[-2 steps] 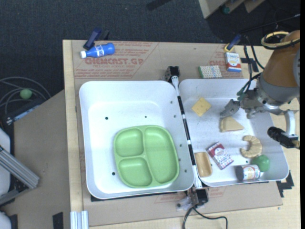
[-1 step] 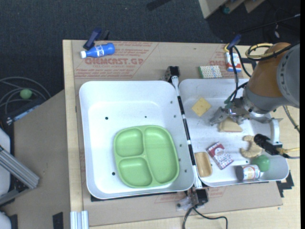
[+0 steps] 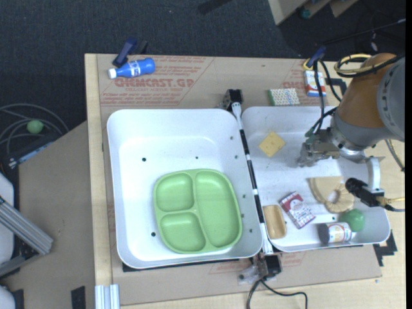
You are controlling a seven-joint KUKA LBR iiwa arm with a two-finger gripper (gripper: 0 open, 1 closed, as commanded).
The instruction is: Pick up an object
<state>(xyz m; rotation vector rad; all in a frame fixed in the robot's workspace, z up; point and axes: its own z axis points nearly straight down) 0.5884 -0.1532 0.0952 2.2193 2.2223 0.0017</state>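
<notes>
- Pincer (image 3: 313, 153) hangs low over the right bin (image 3: 283, 118); its grip state cannot be told.
- Yellow square (image 3: 271, 144) lies just left of it (apart).
- Green divided plate (image 3: 196, 210) sits in the left bin (image 3: 129, 172).

Two white bins sit side by side on the table (image 3: 174, 82). The left bin (image 3: 129, 147) holds a green divided plate (image 3: 196, 210). In the right bin (image 3: 283, 118) lie a yellow cracker (image 3: 271, 144), a red packet (image 3: 297, 209), a brown bar (image 3: 275, 222) and a small bottle (image 3: 338, 232). The end effector (image 3: 313, 152) hangs over this bin.
</notes>
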